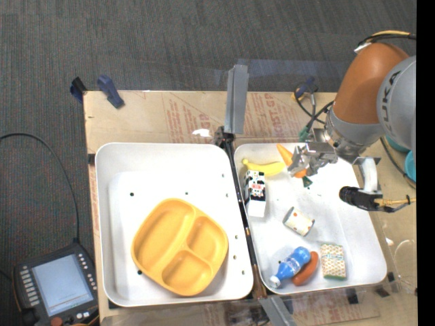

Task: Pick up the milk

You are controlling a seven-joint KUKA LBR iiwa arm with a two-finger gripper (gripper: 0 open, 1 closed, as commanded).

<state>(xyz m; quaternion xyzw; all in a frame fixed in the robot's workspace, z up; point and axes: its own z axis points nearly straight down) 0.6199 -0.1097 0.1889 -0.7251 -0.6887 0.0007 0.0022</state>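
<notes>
The milk (pixel 255 193) is a small white carton with black cow patches. It lies on its side by the left wall of the right bin (pixel 353 231). My gripper (pixel 304 166) hangs over the bin's back part, to the right of the milk and a little behind it, clear of the carton. An orange carrot-like piece (pixel 287 153) sits right at the gripper's left side, and a small green bit (pixel 307 180) shows just under it.
A yellow banana (pixel 264 167) lies just behind the milk. A small white cup (pixel 299 221) is mid-bin. At the front are a blue bottle (pixel 291 266), a red sausage (pixel 308 269) and a pale green packet (pixel 333 261). The left bin (pixel 115 168) holds a yellow divided plate (pixel 180 246).
</notes>
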